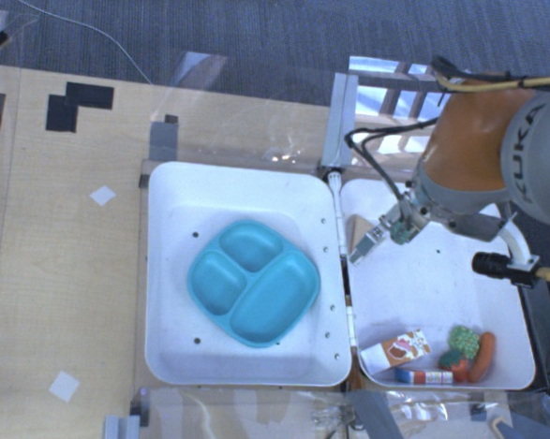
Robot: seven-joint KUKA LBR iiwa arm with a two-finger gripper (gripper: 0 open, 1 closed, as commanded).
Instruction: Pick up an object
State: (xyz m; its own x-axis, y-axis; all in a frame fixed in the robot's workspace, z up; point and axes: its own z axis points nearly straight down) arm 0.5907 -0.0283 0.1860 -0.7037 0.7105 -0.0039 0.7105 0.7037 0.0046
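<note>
End effector [367, 241] fingertips blurred, small, state unclear.

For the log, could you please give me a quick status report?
Gripper low at right bin's left wall, holding nothing visible. Toy food clustered in near corner, untouched. Blue plate in left bin.

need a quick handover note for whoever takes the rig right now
Gripper: low over the right bin's upper left corner, near the divider; nothing visibly held, finger state unclear.
Objects: small carton, tube, green toy and orange toy clustered at the right bin's lower edge. Blue divided plate in the left bin.
Done: nothing picked.
Left: reach the cluster, grasp one, lift.
</note>
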